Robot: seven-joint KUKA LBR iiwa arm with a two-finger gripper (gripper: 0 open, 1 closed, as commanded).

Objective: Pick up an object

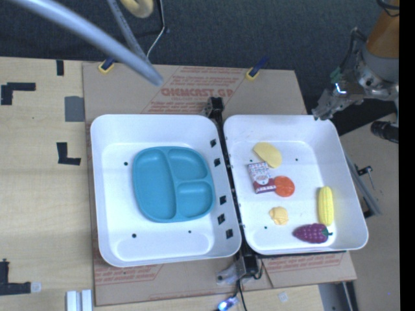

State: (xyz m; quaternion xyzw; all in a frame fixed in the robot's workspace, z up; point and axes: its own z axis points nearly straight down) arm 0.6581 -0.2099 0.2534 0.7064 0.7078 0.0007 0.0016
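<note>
The right bin [337, 149] holds several small toy foods: a pale yellow piece [268, 153], a red-and-white packet [259, 174], an orange-red round piece [284, 186], a yellow corn cob [325, 205], a small orange-yellow piece [279, 215] and a purple grape bunch [311, 233]. My gripper [326, 107] hangs off the bin's upper right corner, outside the rim and well away from the toys. Nothing shows between its fingers.
The left bin [104, 167] carries a blue divided plate [173, 183]. Both bins rest on a cardboard sheet [194, 86] on the wooden bench. A grey pole [78, 24] crosses the top left. The arm's orange band [387, 31] is at the top right.
</note>
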